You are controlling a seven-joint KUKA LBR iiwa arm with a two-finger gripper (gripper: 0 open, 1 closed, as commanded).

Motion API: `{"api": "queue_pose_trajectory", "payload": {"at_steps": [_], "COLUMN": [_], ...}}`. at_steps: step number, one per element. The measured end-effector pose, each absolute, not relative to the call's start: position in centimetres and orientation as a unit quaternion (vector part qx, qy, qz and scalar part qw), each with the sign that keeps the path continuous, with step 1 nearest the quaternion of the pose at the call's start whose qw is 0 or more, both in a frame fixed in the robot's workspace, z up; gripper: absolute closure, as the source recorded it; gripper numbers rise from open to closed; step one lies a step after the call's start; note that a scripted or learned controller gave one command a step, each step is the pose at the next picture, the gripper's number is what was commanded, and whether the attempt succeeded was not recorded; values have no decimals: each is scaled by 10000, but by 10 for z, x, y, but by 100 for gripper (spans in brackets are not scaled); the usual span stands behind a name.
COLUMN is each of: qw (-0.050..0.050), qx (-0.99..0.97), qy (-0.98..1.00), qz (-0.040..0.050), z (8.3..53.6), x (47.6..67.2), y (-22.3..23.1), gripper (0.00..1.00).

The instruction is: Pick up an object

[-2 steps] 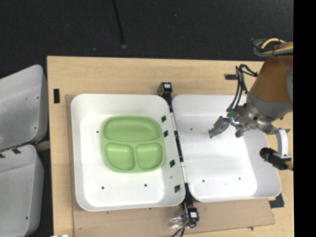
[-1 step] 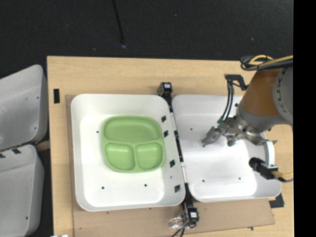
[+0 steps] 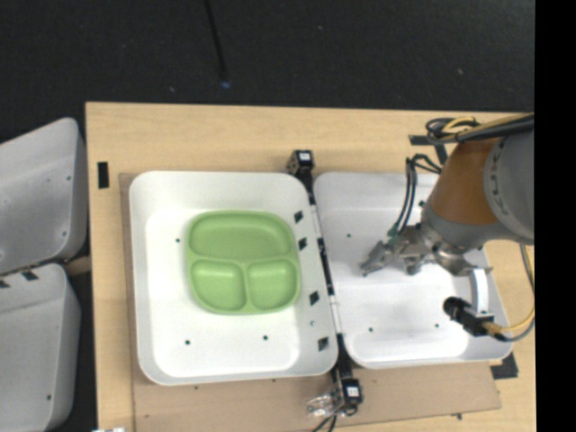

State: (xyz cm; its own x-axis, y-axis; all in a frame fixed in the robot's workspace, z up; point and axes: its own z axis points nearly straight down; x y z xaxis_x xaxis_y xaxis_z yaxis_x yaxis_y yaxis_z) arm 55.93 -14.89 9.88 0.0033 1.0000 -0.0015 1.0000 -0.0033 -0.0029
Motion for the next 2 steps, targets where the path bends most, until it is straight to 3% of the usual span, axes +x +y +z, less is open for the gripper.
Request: {"api": "queue_pose_trajectory", "payload": {"at_steps": [1,2], "qw": [-15,-19], "qx": [-7099,-7062], "qy": [-7043,-7080], "qz": [-8,-9], "z": [112,157], "x": [561,569], "y": [-149,-150], "gripper": [100,100]}}
